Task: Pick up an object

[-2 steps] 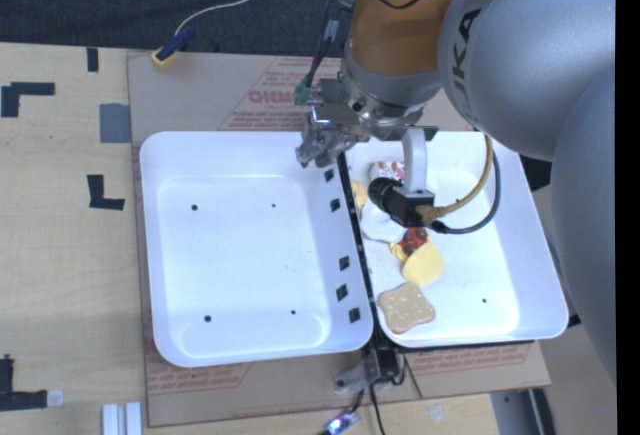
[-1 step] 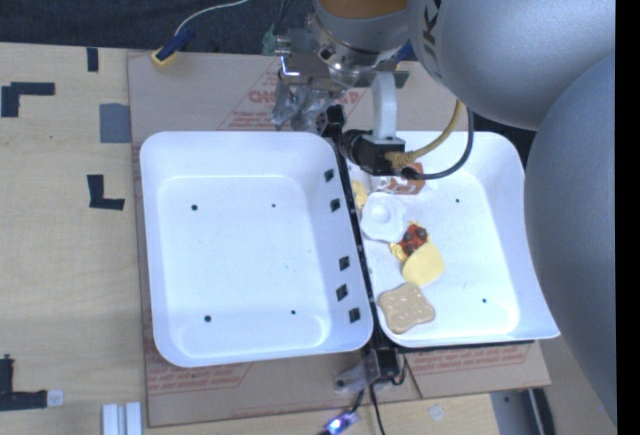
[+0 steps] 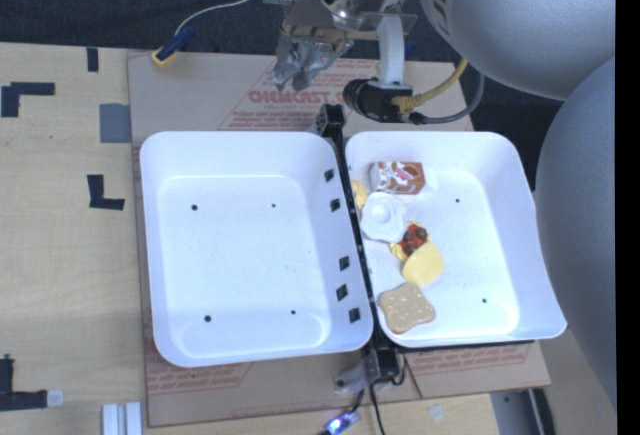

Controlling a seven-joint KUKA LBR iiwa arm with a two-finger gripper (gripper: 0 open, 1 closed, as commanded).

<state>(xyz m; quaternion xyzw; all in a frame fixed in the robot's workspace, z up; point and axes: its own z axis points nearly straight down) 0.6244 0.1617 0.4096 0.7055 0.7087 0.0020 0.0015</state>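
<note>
I see my two-finger gripper (image 3: pixel 297 75) hanging beyond the bins' far edge; whether it is open, I cannot tell. The toast-shaped tan foam slice (image 3: pixel 405 308) lies in the right white bin (image 3: pixel 500 223), well toward me and rightward.

Gripper (image 3: pixel 298 73) hangs above table (image 3: pixel 60 223), beyond the bins. Left bin (image 3: pixel 160 163) white. Right bin (image 3: pixel 500 223) holds toast (image 3: pixel 406 308), yellow piece (image 3: pixel 424 266), white disc (image 3: pixel 383 217), brown packet (image 3: pixel 398 177), clustered near divider.
</note>
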